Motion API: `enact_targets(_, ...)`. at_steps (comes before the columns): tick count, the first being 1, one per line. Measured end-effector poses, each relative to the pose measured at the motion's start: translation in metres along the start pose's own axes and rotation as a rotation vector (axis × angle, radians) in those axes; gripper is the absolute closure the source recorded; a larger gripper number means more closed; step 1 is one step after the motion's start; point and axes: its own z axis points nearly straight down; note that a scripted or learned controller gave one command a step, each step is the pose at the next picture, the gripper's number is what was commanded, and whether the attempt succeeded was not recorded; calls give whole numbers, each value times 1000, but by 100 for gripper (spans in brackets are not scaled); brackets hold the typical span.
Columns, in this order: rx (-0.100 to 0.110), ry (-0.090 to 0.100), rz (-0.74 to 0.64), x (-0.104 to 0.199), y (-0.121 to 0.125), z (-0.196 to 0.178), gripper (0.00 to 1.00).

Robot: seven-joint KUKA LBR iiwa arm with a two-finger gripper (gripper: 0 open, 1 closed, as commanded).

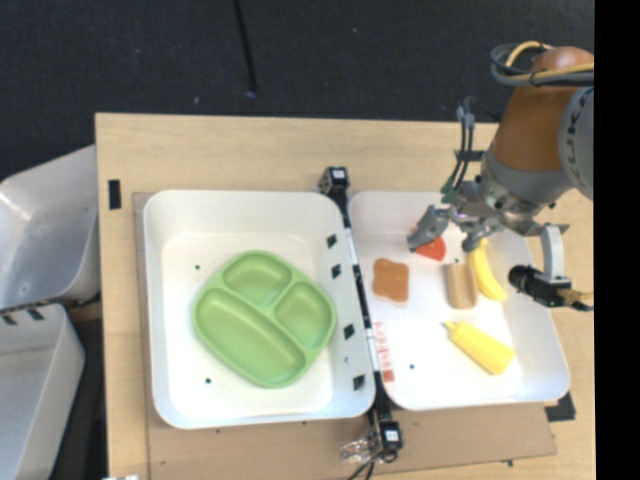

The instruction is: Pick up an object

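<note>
My gripper (446,240) hangs over the back of the right bin (530,378), its fingers spread apart and open. A small red piece (431,251) lies just under the left fingertip (421,233), not between the fingers. Close by are a yellow banana (488,274), a tan cylinder-shaped piece (460,287), an orange-brown slice like toast (391,280) and a yellow squeeze bottle (480,346). All of them rest on the bin floor.
The left bin (170,388) holds a green divided plate (263,316). A low divider with black clips (352,298) runs between the two bins. The wooden bench (120,148) surrounds them, and white containers (40,238) stand off its left edge.
</note>
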Motion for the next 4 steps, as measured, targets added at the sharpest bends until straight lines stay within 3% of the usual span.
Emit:
enact_targets(1,-14,-2,-4,0,3,-8,0)
enact_targets(3,-8,-3,0,0,-4,96,0)
enact_targets(4,-11,-3,3,-2,-4,114,0)
